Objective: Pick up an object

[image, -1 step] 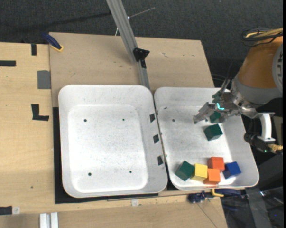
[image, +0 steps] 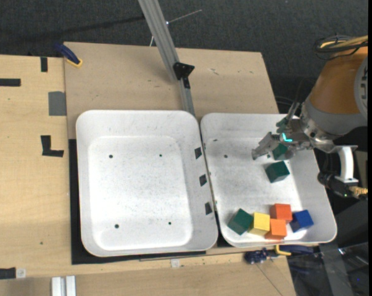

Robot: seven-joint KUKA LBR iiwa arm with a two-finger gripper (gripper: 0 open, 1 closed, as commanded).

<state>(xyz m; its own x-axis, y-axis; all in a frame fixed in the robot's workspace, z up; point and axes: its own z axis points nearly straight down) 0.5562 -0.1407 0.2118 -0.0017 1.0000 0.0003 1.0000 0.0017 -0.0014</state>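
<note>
bench (image: 130, 79): light wood | on it: left bin (image: 87, 165), right bin (image: 235, 134), touching side by side

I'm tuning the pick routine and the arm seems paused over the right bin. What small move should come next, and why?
Probably a short descent, centred on the dark green block. The gripper sits just above it in the view, nothing shows between its fingers, and that block lies alone in the right bin, apart from the cluster of blocks at the near edge, so it looks the easiest target.
</note>
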